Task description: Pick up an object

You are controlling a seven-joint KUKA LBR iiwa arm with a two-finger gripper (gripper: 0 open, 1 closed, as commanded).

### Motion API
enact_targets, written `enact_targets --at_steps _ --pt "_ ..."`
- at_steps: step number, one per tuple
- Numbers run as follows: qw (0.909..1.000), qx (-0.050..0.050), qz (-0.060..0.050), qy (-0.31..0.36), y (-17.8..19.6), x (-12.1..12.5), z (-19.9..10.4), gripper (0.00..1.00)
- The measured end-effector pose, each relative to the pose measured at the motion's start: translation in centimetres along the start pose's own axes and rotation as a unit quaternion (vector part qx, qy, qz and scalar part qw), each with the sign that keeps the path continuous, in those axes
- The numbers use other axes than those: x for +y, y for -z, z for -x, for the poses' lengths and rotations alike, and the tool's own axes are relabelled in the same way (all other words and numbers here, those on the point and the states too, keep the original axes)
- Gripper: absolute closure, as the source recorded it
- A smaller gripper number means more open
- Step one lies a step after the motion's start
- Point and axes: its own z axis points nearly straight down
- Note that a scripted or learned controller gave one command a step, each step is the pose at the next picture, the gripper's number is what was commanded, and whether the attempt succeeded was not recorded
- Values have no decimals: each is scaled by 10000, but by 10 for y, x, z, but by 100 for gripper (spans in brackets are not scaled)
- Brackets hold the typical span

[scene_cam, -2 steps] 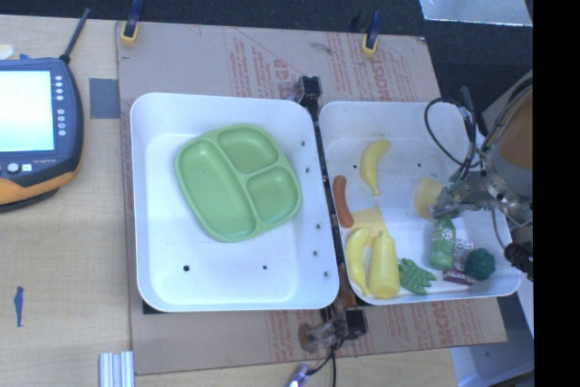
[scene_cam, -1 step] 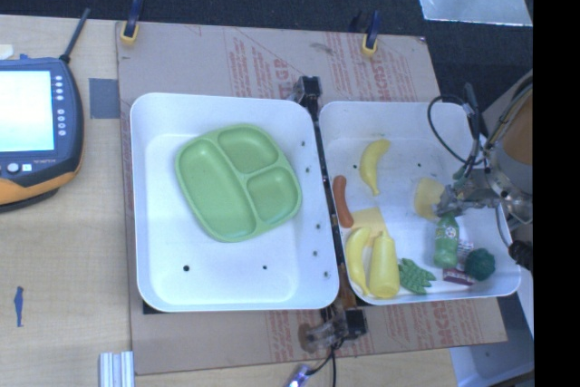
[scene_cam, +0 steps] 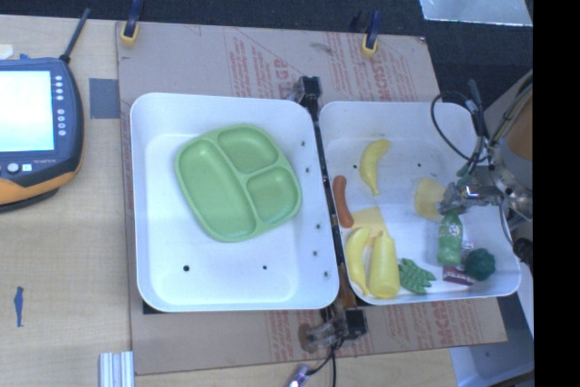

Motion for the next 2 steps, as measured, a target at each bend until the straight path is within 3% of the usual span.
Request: enact_targets --at_steps 1,2 --pt "10000 24 12 -38 43 -37 -3 100" --pt "10000 24 18 -34 73 26 -81 100"
